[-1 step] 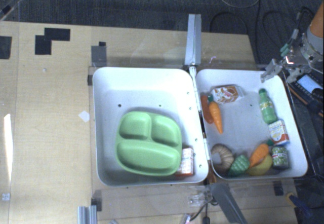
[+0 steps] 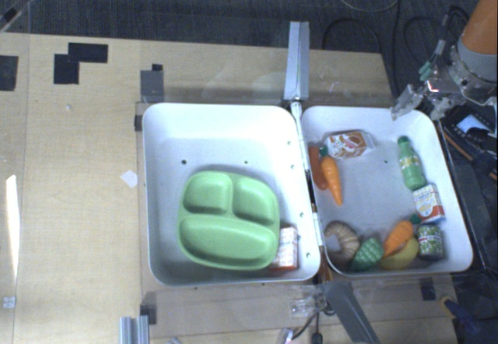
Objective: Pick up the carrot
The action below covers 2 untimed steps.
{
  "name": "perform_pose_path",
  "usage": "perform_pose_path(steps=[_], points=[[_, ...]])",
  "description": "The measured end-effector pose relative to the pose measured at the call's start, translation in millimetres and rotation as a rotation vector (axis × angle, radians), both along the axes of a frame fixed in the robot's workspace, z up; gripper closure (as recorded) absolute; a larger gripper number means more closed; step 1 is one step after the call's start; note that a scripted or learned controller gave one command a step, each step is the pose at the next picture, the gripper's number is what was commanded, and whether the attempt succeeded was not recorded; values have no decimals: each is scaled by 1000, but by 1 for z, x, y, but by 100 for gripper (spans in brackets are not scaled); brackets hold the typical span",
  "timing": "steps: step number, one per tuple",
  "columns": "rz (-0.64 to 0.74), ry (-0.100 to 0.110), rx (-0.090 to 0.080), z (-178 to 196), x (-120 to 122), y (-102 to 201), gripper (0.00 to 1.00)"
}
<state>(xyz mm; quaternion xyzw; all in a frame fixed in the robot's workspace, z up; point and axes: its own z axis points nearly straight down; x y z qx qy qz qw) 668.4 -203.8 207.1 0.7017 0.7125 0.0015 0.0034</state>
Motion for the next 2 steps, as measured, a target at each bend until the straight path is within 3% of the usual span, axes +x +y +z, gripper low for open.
perform_pose_path(steps=[1, 2], points=[[-105, -2, 1, -119, 0, 43, 0], [-16, -10, -29, -115, -37, 66, 0]])
